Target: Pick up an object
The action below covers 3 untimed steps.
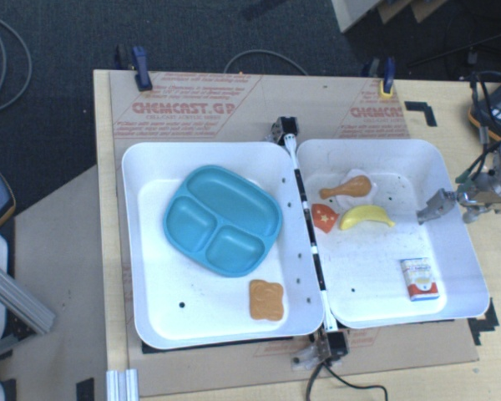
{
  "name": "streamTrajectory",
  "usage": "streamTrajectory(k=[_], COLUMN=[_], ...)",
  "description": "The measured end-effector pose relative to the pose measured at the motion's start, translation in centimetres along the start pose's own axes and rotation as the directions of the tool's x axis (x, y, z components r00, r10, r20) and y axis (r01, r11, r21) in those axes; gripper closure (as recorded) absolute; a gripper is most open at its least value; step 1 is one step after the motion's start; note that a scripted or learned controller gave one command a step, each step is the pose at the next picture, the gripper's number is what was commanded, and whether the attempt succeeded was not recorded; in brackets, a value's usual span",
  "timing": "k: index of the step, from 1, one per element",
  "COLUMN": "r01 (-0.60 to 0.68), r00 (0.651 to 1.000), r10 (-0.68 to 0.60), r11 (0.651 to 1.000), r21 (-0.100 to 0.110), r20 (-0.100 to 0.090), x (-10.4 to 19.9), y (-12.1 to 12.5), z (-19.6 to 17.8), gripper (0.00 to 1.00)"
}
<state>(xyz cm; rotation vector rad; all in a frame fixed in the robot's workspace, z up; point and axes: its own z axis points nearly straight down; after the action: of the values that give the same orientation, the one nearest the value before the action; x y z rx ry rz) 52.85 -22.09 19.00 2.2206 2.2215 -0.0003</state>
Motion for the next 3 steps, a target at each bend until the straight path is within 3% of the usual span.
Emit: streamTrajectory(k=[1,2,3], r01=[0.009,0.002,-0.002], r00=[1.000,1.000,1.000], r10=[-0.009,-0.002,0.002], r11=[1.000,1.000,1.000], r21=[0.000,0.008,0.005], r20=[-0.004,-0.004,-0.003], x=[7.2,8.9,10.0], y=[6.7,5.2,1.0], z=[5.4,10.9,9.6], gripper=[0.00,0.00,0.00])
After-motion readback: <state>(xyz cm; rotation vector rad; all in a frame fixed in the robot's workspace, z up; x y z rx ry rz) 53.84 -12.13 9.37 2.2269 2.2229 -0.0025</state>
